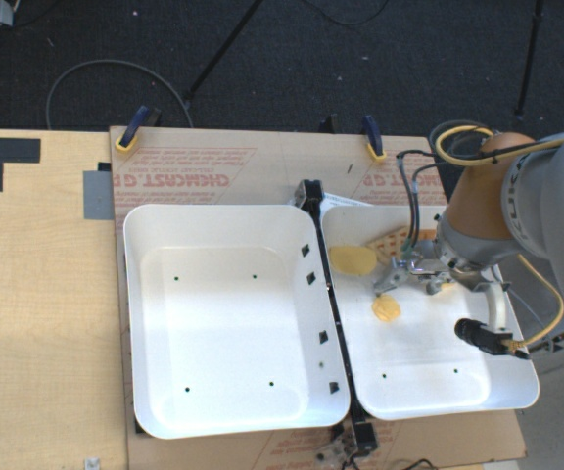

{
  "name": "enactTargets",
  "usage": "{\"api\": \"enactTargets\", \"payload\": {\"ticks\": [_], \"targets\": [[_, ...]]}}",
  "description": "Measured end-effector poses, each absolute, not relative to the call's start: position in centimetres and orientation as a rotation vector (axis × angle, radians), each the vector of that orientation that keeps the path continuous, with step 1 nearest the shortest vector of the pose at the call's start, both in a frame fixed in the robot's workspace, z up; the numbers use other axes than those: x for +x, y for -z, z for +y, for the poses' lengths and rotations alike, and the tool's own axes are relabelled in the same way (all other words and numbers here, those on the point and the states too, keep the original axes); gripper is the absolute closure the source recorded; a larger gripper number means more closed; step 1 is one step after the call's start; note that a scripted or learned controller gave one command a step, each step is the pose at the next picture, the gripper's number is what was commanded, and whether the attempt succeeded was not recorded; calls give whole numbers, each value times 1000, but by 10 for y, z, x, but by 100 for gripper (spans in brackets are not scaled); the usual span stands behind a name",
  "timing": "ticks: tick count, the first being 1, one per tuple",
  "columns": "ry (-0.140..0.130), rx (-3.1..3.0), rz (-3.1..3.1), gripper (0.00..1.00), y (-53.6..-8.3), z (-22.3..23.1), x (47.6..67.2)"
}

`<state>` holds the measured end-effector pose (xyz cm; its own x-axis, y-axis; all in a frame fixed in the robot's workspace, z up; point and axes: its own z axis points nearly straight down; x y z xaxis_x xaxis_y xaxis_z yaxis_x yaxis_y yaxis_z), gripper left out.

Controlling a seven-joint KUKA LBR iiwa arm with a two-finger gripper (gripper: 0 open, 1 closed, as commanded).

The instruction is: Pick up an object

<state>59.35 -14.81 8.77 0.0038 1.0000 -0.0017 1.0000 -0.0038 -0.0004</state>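
In the right bin [429, 390], a pale yellow oblong object [352, 258] lies near the far left corner. A small round yellow-orange object [387, 308] rests a little nearer to me, toward the bin's middle. An orange-brown flat piece [392, 238] peeks out at the bin's far side, partly hidden by the wrist. My gripper [399, 274] hangs low over the bin, just right of the oblong object and just above the round one. The view is too small and cluttered to show how the gripper stands or whether anything sits in it.
The left bin [223, 321] sits beside the right one, with a black divider rail [323, 302] between them. Cardboard [204, 169] lies under both bins, held by yellow-and-blue clamps [372, 137]. The grey arm and its cables crowd the right bin's far right side.
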Motion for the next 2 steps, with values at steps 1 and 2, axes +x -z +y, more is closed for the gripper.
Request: {"api": "enactTargets", "payload": {"ticks": [1, 2], "targets": [[-2, 2222, 2218, 0, -149, -142, 505], [2, 2220, 2226, 0, -86, -100, 548]]}}
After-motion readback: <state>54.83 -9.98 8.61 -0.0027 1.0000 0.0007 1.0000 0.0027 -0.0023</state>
